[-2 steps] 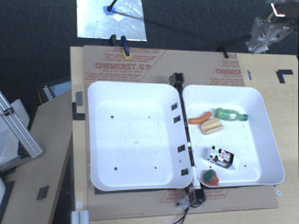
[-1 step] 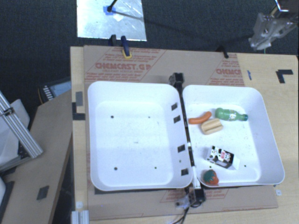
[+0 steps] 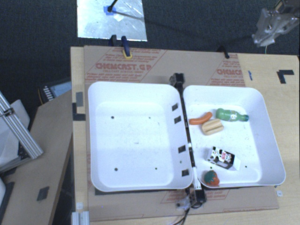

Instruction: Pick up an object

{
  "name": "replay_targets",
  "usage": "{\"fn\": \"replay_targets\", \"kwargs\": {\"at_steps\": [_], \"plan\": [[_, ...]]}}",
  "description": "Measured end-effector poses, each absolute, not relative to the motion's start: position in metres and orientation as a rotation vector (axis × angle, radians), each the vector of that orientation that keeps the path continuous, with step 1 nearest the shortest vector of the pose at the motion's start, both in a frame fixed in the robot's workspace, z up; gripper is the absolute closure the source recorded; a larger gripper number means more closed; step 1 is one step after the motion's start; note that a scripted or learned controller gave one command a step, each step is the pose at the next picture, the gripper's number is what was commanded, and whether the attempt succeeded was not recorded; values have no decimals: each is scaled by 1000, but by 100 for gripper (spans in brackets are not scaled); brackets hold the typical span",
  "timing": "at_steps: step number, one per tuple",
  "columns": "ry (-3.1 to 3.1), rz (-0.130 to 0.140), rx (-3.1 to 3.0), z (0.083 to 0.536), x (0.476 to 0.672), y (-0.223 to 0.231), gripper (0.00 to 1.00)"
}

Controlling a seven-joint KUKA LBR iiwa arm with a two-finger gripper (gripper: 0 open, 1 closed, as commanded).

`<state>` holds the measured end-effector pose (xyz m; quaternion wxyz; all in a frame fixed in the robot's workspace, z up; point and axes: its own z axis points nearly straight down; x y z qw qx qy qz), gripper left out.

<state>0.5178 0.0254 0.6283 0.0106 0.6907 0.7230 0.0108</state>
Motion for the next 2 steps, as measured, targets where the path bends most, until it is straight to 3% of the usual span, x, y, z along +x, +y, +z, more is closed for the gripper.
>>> {"fn": "replay_targets", "kwargs": {"at_steps": [2], "plan": [[2258,41,2146,651,518,25,100]]}}
